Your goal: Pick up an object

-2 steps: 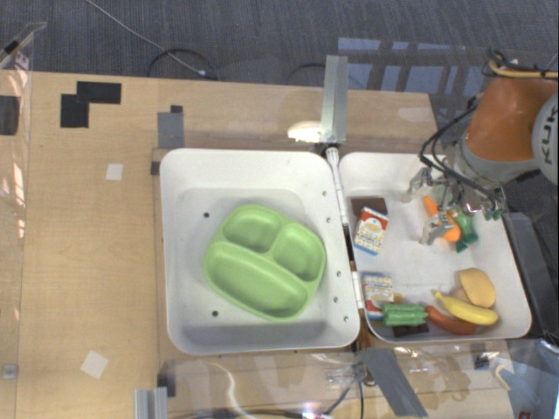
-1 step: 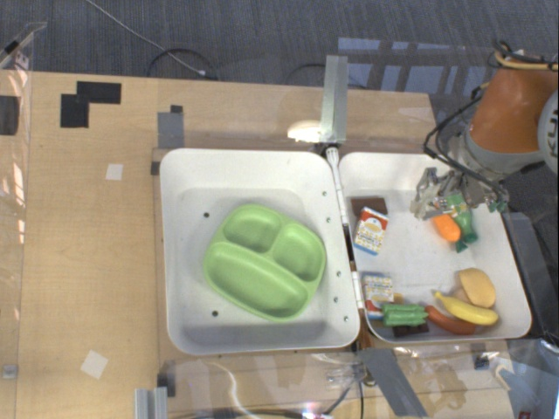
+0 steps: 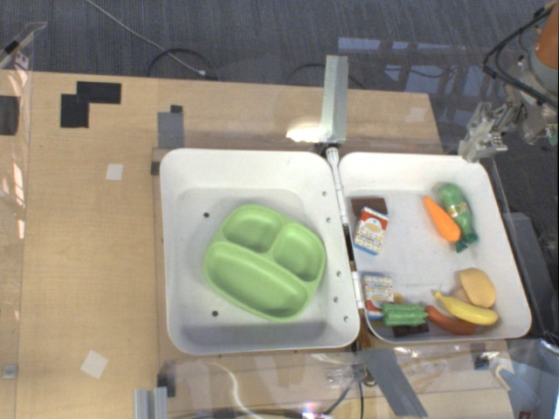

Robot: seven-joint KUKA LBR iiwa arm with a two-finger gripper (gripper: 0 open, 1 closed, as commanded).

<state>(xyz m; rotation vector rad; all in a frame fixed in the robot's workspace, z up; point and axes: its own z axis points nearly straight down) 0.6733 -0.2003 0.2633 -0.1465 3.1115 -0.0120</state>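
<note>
Pale grey metal end effector (image 3: 483,136), orange band (image 3: 548,49), black cables looping above

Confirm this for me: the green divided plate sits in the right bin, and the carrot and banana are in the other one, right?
Not quite. The camera view shows the green plate in the left bin, not the right. The carrot and banana are indeed in the other one, the right bin.

green plate (image 3: 265,262) | orange carrot (image 3: 442,220) | yellow banana (image 3: 468,311) | white bins (image 3: 188,182)
</note>
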